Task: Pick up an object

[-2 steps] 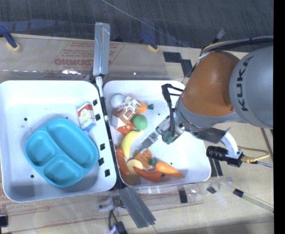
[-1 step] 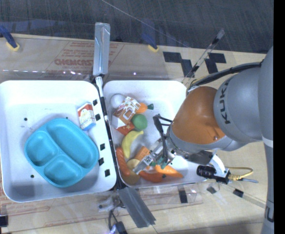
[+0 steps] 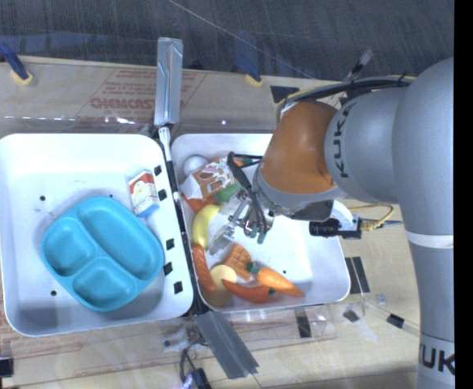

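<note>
We see the gripper (image 3: 238, 227) low in the right bin (image 3: 325, 258), its fingers slightly apart over the toy food with nothing visibly between them. Just beside it lies a yellow banana (image 3: 203, 224), which we judge light, stiff and smooth, best pinched across its narrow middle. Nearby sit a carrot (image 3: 275, 279), an orange wedge (image 3: 236, 258) and a printed packet (image 3: 214, 178), all crowded against the bin's left wall. The left bin (image 3: 26, 177) holds a blue divided tray (image 3: 100, 253) and a small carton (image 3: 143, 192).
</note>
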{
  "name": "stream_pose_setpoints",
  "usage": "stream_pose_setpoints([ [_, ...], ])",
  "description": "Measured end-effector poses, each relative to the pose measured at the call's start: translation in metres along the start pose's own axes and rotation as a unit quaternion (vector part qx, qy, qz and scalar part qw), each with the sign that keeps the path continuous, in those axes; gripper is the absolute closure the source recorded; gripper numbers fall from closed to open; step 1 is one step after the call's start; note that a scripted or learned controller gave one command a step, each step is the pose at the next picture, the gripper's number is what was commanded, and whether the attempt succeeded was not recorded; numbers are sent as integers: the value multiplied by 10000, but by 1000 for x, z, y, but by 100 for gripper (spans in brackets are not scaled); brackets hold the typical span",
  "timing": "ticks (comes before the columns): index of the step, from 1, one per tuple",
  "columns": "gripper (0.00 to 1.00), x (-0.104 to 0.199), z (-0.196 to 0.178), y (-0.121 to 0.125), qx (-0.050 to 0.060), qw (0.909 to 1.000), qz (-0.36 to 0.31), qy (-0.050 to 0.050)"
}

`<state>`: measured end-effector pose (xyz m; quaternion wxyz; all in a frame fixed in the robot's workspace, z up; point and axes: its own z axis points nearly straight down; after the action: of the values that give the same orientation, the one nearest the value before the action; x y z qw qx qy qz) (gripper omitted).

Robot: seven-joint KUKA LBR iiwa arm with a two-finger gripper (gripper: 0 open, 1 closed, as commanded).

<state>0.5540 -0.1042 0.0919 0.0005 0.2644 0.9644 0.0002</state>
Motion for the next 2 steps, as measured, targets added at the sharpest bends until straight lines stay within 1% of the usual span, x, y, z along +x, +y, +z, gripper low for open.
stream_pose_setpoints([
  [1, 0, -49, -49, 2, 12, 9004, 4350, 5],
  [2, 0, -64, -6, 19, 17, 9277, 3733, 24],
])
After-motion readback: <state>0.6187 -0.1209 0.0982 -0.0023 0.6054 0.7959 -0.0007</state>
